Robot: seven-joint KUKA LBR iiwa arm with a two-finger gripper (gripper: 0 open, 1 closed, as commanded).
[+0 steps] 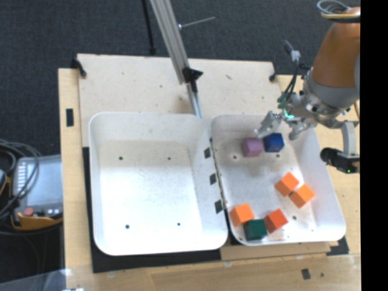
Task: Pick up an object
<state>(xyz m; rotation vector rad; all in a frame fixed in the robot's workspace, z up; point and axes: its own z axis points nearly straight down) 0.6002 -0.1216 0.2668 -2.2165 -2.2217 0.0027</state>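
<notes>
My gripper (280, 128) hangs over the back part of the right bin (324, 223), its two fingers spread apart and open. Just below and between the fingertips sits a blue cube (274, 142), not gripped. A purple cube (252, 147) touches the blue one on its left. Further forward lie two orange cubes (287, 183) (302, 194) close together. Along the front wall sit another orange cube (242, 213), a green cube (255, 229) and a red-orange cube (276, 219).
The left bin (100, 162) adjoins the right one along a shared middle wall. A slanted metal post (173, 38) rises behind the bins. The grey and orange arm (336, 59) enters from the right. A cabled device (30, 193) sits off the bench's left side.
</notes>
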